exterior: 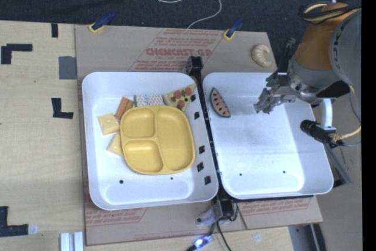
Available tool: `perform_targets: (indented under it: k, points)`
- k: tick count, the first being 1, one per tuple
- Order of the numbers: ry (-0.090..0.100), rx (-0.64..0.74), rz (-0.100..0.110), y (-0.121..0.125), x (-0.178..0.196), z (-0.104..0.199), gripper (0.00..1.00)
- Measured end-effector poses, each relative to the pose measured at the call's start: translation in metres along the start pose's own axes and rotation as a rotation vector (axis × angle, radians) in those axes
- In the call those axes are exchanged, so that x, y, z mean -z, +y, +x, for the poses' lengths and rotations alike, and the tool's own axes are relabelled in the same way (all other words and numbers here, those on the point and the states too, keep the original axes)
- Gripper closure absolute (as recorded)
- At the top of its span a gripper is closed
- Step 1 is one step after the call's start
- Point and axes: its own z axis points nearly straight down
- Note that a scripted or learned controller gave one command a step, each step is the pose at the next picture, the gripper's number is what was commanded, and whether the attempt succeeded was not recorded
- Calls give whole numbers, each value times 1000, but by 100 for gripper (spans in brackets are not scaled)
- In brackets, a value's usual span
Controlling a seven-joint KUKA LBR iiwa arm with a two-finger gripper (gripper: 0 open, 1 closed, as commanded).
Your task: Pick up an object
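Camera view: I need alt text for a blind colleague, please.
A grey arm's tool hangs over the right bin, apart from a watermelon slice by its left wall. The left bin holds a yellow divided plate among small food pieces.

You have two bins side by side on the bench point(35, 126). In the left bin point(97, 185), a divided plate point(157, 139) sits near the middle, with small food pieces point(111, 124) along its left edge and more point(179, 96) behind it toward the bin's far right corner. In the right bin point(264, 179), a watermelon slice point(220, 103) lies by the far left corner. The gripper point(265, 104) hangs over that bin's far right part.
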Motion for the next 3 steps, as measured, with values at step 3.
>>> perform_targets:
  k: [3]
  points:
    - [2, 7, 1, 21, 80, 59, 100]
